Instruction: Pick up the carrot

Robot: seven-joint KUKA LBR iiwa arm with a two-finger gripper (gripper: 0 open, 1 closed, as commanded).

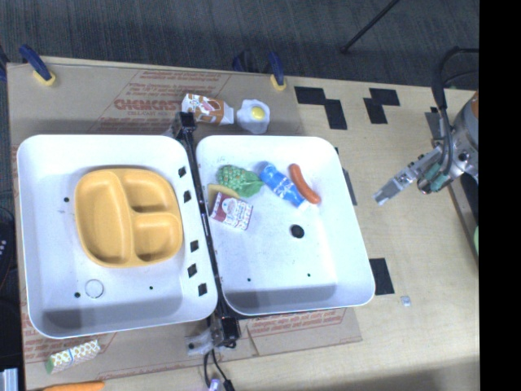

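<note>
Carrot (304, 184) in right bin (350, 243), long axis diagonal, upper-left to lower-right. Gripper (393, 187) outside bin, right of carrot, apart. Finger opening: cannot tell; nothing visibly held.

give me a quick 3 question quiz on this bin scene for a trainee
1. True or false: the carrot lies in the same bin as the yellow tray.
2. Which item touches or nearly touches the carrot's left side? A) the blue bottle B) the red and white packet C) the egg-like toy
3. Where is the gripper relative to the right bin?

Key:
1. False; the carrot lies in the right bin, the tray in the left bin.
2. A.
3. Outside it, over the bench to its right, well away from the carrot.
</note>
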